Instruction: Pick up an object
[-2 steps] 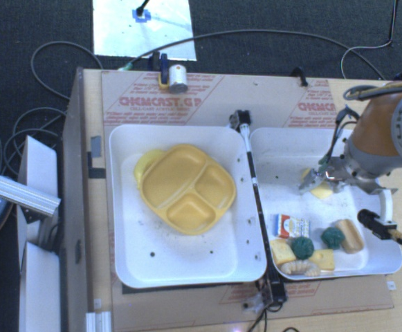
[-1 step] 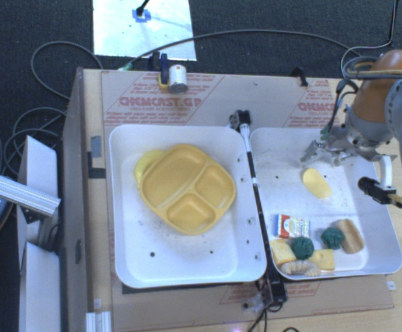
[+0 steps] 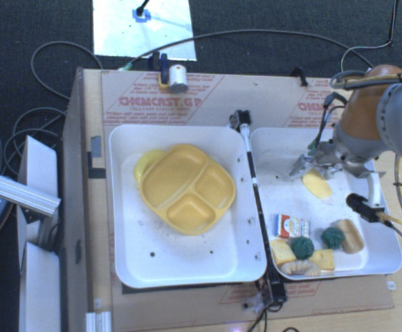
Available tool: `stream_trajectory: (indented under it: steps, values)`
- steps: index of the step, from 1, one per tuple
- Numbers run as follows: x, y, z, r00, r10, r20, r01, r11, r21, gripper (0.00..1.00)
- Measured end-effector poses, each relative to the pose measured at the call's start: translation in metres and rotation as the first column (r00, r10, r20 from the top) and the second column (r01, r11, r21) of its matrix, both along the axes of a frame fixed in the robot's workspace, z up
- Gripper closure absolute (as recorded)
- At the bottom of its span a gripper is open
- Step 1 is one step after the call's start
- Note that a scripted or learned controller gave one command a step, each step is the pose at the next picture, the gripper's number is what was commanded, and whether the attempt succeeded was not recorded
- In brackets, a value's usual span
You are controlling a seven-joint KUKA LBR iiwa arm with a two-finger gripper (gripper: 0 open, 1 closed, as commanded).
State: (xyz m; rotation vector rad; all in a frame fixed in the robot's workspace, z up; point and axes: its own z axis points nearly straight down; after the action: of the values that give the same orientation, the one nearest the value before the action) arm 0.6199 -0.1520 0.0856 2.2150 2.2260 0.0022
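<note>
Pale yellow piece (image 3: 317,184) lying in right bin (image 3: 394,254), unlifted; end effector (image 3: 314,162) just above, spread wide, empty. Grasp, lift remain.

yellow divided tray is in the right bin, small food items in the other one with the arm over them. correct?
Wrong on one point: the yellow divided tray lies in the left bin, not the right. The rest holds: the camera view shows the small food items in the other bin, the right bin, with the arm over them and its end effector beside a pale yellow piece.
</note>
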Motion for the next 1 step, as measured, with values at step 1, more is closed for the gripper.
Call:
stream_trajectory:
  steps: [1]
  values:
    - [0.0012,-0.0004,0.0115,1.0,0.002,0.004,-0.002,1.0,-0.001,1.0]
